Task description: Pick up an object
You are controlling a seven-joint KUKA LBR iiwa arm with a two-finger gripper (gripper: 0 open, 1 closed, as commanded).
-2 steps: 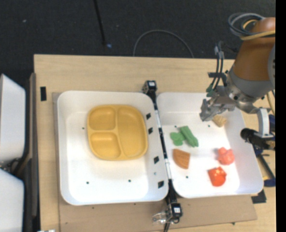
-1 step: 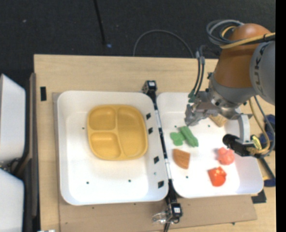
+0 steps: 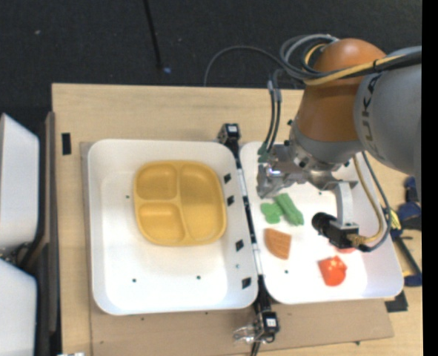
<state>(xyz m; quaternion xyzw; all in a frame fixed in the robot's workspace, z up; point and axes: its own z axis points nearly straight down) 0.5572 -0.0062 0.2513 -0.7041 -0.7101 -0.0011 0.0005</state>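
Half the green piece (image 3: 281, 208) under gripper (image 3: 272, 178) — fingertips unclear.

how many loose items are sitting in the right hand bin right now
3: a green piece by the gripper, an orange wedge below it, a red piece at the lower right. The arm may hide more.

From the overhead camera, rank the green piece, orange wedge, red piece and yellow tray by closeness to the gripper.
1. Green piece, just below the gripper, right bin.
2. Orange wedge, lower down, near the divider.
3. Red piece, right bin's lower corner.
4. Yellow tray, left bin.
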